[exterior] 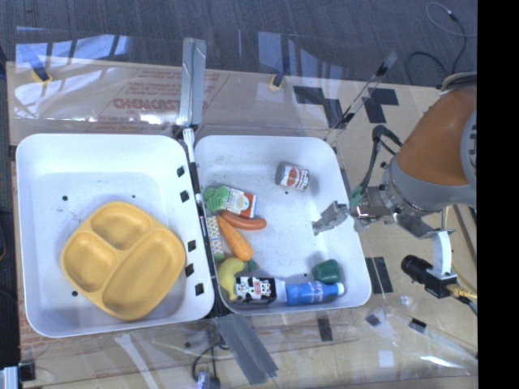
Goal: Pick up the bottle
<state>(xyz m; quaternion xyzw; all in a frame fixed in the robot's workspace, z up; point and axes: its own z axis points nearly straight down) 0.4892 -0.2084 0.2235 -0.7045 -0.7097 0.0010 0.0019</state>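
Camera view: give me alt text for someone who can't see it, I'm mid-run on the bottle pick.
A blue bottle lies on its side at the near edge of the right bin, among toy foods and a small can, with the gripper over that bin's right edge, holding nothing. The left bin holds a yellow divided plate.

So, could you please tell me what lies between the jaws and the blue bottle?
In the camera view, mostly bare bin floor separates the gripper from the blue bottle; a dark green object sits just above the bottle's cap end.

The arm is cut off at 3 o'clock. The gripper is too small to judge. The carton print at 6 o'clock is unreadable.
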